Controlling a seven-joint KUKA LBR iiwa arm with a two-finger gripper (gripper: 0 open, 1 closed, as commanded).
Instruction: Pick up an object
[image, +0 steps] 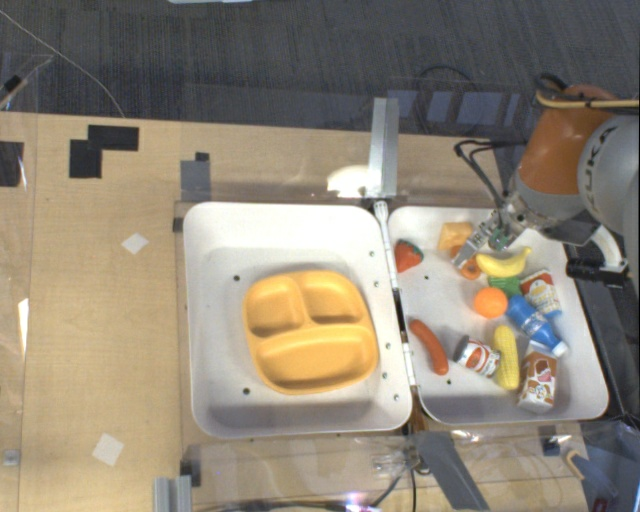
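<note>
Since the gripper sits right over the banana, lying sideways just below, can't tell its grip.

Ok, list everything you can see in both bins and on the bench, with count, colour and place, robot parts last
Bins: 2, white, side by side.
Divided plate: 1, yellow-orange, left bin.
Strawberry: 1, red, right bin, near divider.
Orange block: 1, top of right bin.
Banana: 1, yellow, below gripper.
Orange: 1, orange, right bin centre.
Bottle: 1, blue, right of the orange.
Sausage: 1, red, lower left of right bin.
Corn: 1, yellow, lower right bin.
Carton: 1, red-white, bottom right corner.
Arm: 1, grey and orange, from right.
Gripper: 1, above banana.
</note>
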